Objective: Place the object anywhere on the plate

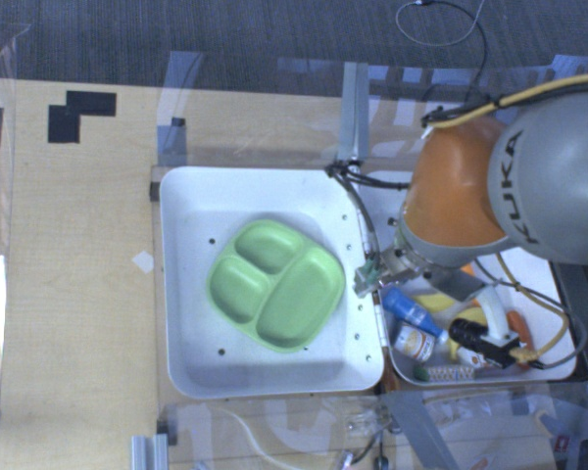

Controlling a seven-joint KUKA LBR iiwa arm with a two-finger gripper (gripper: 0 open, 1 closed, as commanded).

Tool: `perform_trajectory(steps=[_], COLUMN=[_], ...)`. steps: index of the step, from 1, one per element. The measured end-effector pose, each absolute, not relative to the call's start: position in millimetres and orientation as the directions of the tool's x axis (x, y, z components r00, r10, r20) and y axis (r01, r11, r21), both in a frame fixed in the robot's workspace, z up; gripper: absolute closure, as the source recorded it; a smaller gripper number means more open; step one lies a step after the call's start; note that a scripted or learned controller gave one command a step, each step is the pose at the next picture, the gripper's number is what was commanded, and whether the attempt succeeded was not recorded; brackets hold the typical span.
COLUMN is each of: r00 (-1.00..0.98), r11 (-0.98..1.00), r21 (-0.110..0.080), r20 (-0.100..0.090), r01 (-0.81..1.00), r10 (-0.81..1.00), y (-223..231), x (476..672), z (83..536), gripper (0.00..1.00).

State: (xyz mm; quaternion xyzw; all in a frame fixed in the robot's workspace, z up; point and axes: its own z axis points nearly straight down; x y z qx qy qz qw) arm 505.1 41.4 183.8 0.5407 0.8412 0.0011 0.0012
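Observation:
A green plate [277,285] with three compartments lies in the middle of the left white bin [191,360], and nothing lies on it. My gripper [370,274] hangs below the orange-banded wrist, over the wall between the two bins and just right of the plate's edge. The wrist hides most of it. Just below and right of it, a blue bottle [407,307] lies in the right bin [559,365]. Beside the bottle are a yellow item [438,303] and a small labelled jar [413,343].
The arm covers most of the right bin. A white piece [494,314] and an orange piece [517,321] lie at that bin's lower right. Clear plastic walls and metal posts [350,111] stand around the bins. Bare bench lies to the left.

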Motion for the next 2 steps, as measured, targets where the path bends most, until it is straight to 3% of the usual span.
perform_trajectory(steps=[1,2], r00=[-0.503,-0.347], r11=[0.503,0.347], r21=[0.001,0.006], r20=[0.000,0.000], r01=[0.864,0.938], r10=[0.864,0.938], y=[161.3,188.9], x=[491.2,490.1], z=[129.6,272.3], gripper=[1.00,1.00])
